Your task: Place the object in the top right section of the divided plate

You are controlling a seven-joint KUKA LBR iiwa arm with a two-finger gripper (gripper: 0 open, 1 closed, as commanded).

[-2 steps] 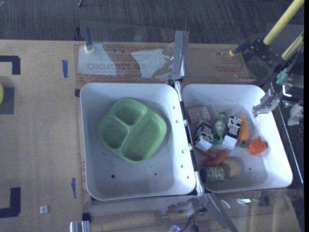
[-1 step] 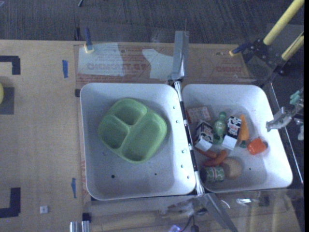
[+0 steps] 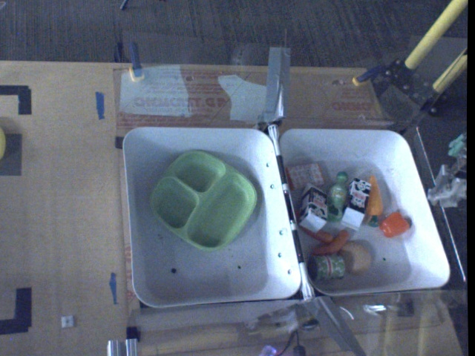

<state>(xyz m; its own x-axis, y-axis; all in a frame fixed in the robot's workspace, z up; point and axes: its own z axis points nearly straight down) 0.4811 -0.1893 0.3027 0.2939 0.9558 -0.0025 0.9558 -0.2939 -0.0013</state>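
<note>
1. Tan bench (image 3: 59, 221) with blue tape marks; dark carpet (image 3: 223, 13) beyond the far edge
2. Left bin (image 3: 148, 273) carries the green divided plate (image 3: 204, 199), all sections bare
3. Right bin (image 3: 415, 169) has the objects piled: milk cartons (image 3: 359, 196), green bottle (image 3: 338, 195), carrot (image 3: 375, 193), can (image 3: 327, 266)
4. Gripper: its state cannot be told from here

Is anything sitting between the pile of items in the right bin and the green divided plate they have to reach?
Only the bins' own walls, where the right bin and left bin meet at the centre. The green divided plate lies in the left bin, with no loose item between it and the divide.
</note>
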